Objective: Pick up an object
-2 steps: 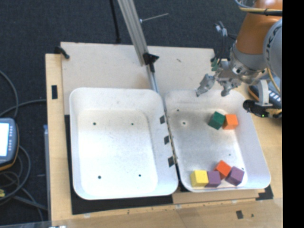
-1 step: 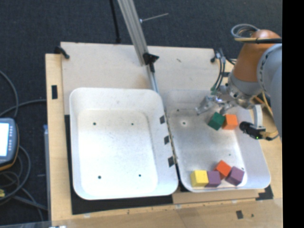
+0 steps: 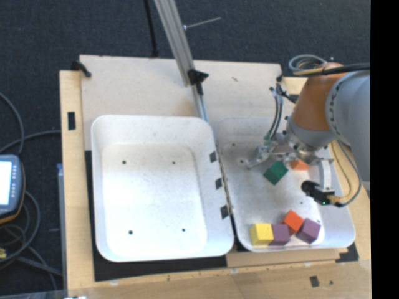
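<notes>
Arm (image 3: 330, 104) in over the right bin (image 3: 340, 232); gripper (image 3: 277, 165) sits just above green block (image 3: 274, 172), which looks tilted, mid-bin, but can't tell fingers' state or whether they hold it. Orange block (image 3: 300, 164) just right of green. W/ ref to green: yellow block (image 3: 262, 232), two purple (image 3: 280, 233) (image 3: 308, 230) and another orange (image 3: 293, 219) clustered nearer the front rim.

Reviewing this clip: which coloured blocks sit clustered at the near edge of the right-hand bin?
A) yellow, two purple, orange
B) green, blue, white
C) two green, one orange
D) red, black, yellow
A: along the right bin's near edge lie a yellow block, a purple block, an orange block and a second purple block; the green block sits apart, up by the gripper.
</notes>
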Robot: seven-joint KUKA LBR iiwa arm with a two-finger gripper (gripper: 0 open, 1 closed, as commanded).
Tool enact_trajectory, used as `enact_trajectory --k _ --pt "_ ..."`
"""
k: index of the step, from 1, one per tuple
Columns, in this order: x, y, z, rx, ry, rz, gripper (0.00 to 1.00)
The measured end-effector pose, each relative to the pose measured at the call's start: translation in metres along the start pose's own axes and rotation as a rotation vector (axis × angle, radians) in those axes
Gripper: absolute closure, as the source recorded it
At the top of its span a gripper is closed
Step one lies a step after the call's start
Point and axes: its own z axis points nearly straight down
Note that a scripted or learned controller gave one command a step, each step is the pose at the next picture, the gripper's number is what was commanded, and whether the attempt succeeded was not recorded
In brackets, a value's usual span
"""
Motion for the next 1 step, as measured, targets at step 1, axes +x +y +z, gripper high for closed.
enact_trajectory --k 1 --pt "-0.0110 0.0420 -0.0022 -0.006 -0.001 -0.004 0.00"
